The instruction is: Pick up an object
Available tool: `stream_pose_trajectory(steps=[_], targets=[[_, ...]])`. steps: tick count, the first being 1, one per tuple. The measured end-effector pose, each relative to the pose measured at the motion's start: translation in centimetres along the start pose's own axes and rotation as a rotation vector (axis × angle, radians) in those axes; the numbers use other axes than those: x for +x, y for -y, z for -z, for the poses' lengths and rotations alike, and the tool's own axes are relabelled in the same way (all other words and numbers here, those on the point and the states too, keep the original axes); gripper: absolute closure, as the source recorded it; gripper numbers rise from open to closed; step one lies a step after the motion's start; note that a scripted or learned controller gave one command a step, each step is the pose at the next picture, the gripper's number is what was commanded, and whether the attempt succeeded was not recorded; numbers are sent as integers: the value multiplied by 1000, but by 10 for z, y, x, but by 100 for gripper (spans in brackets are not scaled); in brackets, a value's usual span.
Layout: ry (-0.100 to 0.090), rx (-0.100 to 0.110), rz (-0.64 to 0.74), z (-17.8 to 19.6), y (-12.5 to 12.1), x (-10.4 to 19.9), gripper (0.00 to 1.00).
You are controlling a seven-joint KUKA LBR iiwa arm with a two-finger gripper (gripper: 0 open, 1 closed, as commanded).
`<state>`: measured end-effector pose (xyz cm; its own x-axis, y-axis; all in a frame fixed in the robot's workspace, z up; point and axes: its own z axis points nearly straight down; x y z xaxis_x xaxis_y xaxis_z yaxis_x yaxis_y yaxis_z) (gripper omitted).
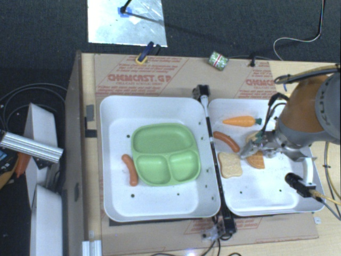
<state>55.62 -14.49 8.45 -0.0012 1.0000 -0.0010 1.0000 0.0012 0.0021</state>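
The bench [160,71] is lying under a sheet of printed brown cardboard and is carrying two shallow white bins side by side. The left bin [114,143] is sitting directly left of the right bin [266,199], the two sharing a dark divider. The grey arm [311,108], with its orange band, is reaching over the right bin's right edge. A green three-compartment plate [164,153] is resting in the middle of the left bin, well left of the right bin. A carrot [242,121] is lying in the right bin's upper part, pointing left. A slice of toast [230,165] is lying flat in the right bin's left half. A sausage [226,141] is lying aslant in the right bin near its left wall, between carrot and toast. A second sausage [129,170] is lying in the left bin, just beside the plate's left rim. An orange wedge-shaped piece [257,161] is lying in the right bin, just right of the toast. The gripper [253,149] is hanging low over the right bin's middle, just above that orange piece; whether its fingers are spread or pressed together cannot be determined.
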Motion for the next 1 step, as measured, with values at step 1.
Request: stream_pose_trajectory(steps=[1], targets=[[-1, -1, 0, 10, -1, 0, 100]])
